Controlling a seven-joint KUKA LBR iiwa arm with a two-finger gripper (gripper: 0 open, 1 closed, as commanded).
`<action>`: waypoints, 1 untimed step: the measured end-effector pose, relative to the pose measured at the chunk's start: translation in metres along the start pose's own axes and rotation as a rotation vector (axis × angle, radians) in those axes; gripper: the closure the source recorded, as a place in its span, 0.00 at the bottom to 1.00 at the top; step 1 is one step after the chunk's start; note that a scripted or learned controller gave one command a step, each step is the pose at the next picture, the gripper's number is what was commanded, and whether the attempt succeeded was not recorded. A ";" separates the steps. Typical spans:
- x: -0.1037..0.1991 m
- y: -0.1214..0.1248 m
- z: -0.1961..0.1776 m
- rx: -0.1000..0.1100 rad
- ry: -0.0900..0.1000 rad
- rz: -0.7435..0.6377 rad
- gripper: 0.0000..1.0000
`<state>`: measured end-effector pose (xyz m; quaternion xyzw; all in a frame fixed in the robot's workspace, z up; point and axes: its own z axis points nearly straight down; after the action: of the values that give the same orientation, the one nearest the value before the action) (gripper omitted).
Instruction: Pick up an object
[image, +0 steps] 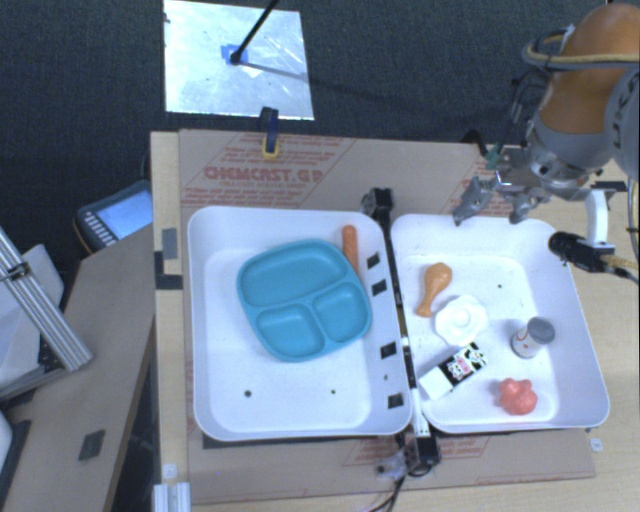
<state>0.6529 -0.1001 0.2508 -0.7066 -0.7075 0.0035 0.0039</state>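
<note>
**A:** Where's the arm (585, 85) rn?

**B:** Upper right, grey w/ the orange band, hanging over the far edge of the right bin (570, 300). Gripper (497, 205) sits just above the bin's back rim, jaws apart, nothing between them.

**A:** And the stuff to grab?

**B:** All loose in the right bin, approx. centre to near side. Toy drumstick (433, 287), tan, lies nearest the gripper but still apart from it. Just below it a fried-egg toy (460, 320), white w/ a pale yolk; the two look close to touching. A small grey-capped bottle (532, 337) stands to the right of the egg. A white box w/ a black-and-white print (453, 370) lies tilted near the divider (392, 300), and a pink lumpy toy (517, 396) sits in the near right corner.

**A:** Left bin?

**B:** Left bin (215, 390) holds a blue compartment plate (303, 299), three sections, lying flat and a bit skewed. An orange carrot-like stick (350, 247) lies by the plate's far right edge, next to the divider.

**A:** Underneath?

**B:** Both bins rest on a cardboard sheet (270, 170) on the surface.
</note>
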 end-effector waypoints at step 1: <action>0.000 0.002 -0.008 -0.012 -0.001 -0.002 0.00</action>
<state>0.6550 -0.0999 0.2584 -0.7060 -0.7082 -0.0004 -0.0008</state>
